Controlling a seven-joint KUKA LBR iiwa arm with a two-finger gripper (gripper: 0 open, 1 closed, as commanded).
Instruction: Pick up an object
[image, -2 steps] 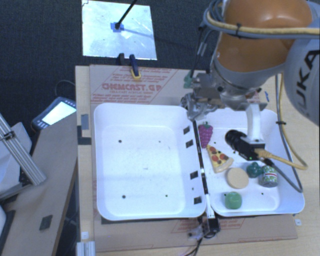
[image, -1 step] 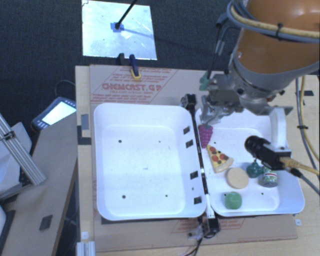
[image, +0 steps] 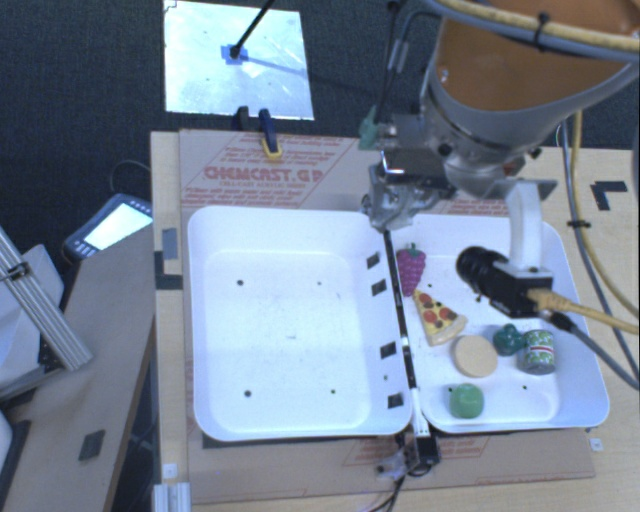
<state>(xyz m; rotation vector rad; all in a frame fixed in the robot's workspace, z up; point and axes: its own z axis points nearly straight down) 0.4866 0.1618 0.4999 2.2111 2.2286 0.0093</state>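
Jaws (image: 388, 215) state: cannot tell. Hovering near purple plastic grape bunch (image: 411, 266); centre over it, clear of bin wall (image: 398, 310), before descending.

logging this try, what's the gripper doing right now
gripper: at the far edge between the two bins, above the grapes; open or shut cannot be told.

Looks like a robotics lab to me: big grey and orange arm (image: 520, 60) with cables (image: 590, 310) hanging off it, two white bins (image: 280, 330) on a cardboard-covered tabletop (image: 260, 170), toy food (image: 437, 318), dark carpet (image: 70, 100).
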